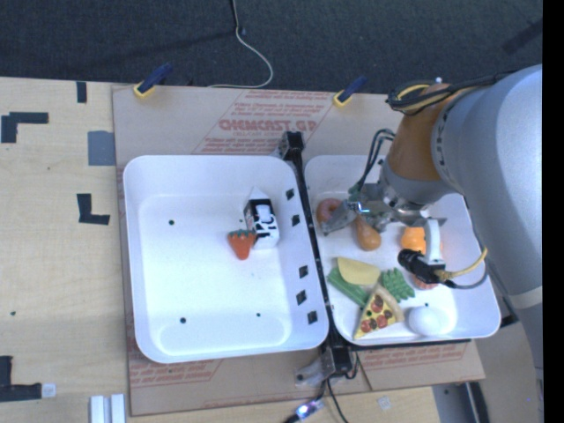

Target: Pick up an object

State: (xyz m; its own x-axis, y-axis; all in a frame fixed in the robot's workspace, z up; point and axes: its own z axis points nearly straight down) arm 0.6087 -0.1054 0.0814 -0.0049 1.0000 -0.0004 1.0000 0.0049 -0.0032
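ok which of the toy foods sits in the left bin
The orange carrot beside the black-and-white toy cow; the pizza slice and the other foods lie in the right bin.

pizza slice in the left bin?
No, the pizza slice lies near the front of the right bin, while the left bin holds an orange carrot-like toy and a black-and-white toy.

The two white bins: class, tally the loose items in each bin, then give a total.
Left bin: 2, black-and-white toy and orange carrot.
Right bin: at least 8, including pizza slice and white egg; some near the claw are hard to separate.
Total: about 10.
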